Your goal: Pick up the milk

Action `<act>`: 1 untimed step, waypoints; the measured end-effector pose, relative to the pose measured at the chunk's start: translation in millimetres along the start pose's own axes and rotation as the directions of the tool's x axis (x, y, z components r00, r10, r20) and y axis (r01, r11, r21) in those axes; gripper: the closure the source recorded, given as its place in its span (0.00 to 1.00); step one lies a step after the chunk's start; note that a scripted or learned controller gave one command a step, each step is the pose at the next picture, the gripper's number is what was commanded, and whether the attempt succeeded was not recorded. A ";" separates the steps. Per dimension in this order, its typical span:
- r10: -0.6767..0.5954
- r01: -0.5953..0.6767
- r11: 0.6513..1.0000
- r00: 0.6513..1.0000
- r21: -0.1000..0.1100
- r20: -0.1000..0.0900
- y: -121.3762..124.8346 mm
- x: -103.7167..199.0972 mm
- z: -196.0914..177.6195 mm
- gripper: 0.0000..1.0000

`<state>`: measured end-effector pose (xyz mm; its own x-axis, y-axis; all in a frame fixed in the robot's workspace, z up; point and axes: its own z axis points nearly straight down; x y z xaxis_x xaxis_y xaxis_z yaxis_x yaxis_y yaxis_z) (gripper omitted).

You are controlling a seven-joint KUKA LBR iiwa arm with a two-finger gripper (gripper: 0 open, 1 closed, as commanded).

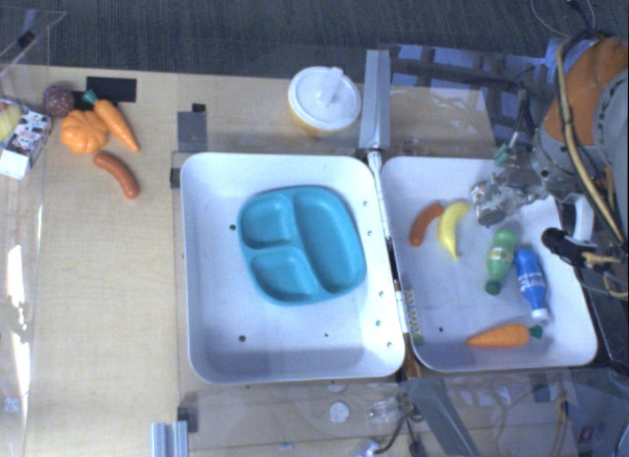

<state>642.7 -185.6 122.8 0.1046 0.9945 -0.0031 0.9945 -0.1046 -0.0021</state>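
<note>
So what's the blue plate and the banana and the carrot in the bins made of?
The blue plate, with three sections, looks like smooth moulded plastic: one even colour, rounded edges, a soft shine. The banana and the carrot look like toy food, probably plastic or rubber; their colours are flat and bright, without marks real food has. I can't tell hard from soft.

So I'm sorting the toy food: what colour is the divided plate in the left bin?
Light blue plate, clearest in the camera view.
</note>
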 end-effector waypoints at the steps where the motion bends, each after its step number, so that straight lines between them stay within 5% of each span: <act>1: -0.043 0.043 0.999 0.999 -0.003 -0.003 5.2 77.3 -44.4 1.00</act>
<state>656.1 -109.2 167.0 0.0620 0.9981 0.0001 0.9981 -0.0620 0.0010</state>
